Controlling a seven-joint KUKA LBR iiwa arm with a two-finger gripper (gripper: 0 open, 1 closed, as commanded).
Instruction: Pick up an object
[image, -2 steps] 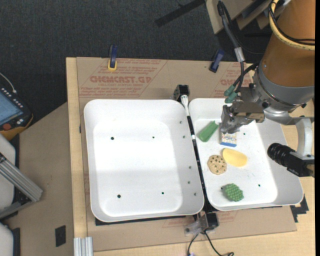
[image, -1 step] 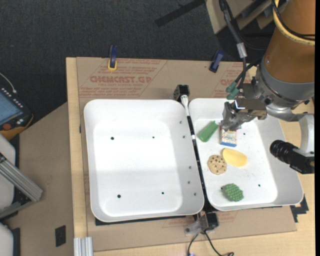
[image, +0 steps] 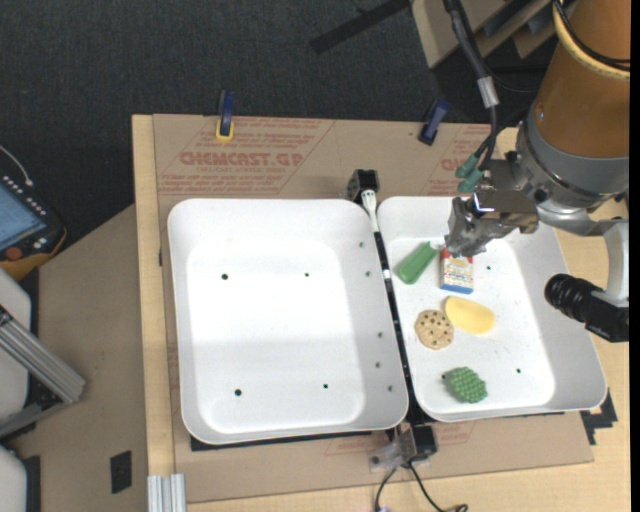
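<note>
White-and-red small carton (image: 457, 272) under pincer (image: 463, 246), beside green block (image: 416, 264). Looks light, stiff, easy to tip. Best pinched across flat sides. Pincer state: cannot tell.

Two white bins (image: 270, 320) (image: 530, 385) hold one green block (image: 415, 264), one small carton (image: 457, 273), one yellow piece (image: 470, 315), one cookie (image: 434, 328) and one green knobbly lump (image: 464, 384).

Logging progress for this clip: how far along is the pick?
Done: the gripper is down in the right bin, right over the small carton. In hand: nothing seen between its fingers; the carton lies on the bin floor. Left: the grasp and lift. The green piece, cookie, yellow piece and green bumpy item lie untouched.
</note>
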